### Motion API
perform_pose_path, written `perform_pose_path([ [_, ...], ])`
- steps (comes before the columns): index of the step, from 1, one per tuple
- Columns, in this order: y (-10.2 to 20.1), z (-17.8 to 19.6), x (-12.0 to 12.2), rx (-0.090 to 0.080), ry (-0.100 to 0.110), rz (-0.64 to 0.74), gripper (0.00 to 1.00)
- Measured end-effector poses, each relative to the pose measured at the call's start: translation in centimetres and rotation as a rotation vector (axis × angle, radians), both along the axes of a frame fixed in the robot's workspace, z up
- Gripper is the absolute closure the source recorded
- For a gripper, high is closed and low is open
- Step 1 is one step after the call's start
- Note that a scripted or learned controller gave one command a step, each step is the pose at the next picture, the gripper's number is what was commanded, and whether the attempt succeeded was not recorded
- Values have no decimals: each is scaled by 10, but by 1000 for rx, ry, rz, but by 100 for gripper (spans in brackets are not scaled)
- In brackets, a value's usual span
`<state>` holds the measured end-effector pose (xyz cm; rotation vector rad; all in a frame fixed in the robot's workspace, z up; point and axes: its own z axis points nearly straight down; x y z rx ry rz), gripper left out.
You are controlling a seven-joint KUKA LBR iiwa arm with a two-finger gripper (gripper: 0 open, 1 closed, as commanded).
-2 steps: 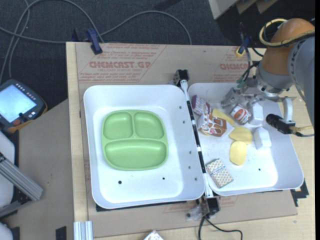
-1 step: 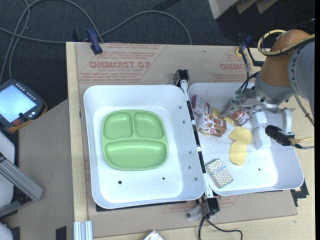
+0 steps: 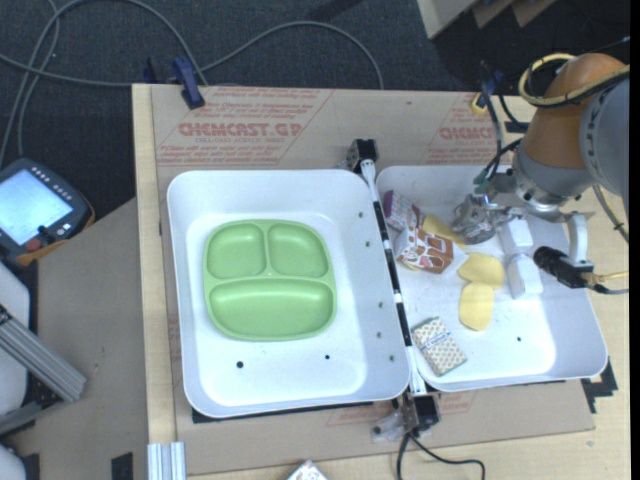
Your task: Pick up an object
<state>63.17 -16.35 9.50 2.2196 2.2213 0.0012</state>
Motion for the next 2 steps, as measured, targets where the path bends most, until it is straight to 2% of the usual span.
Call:
perform_pose_path([
  [1,77,90,-65,2,2,0,100],
  [2,114,114,-79,1,2,0,100],
])
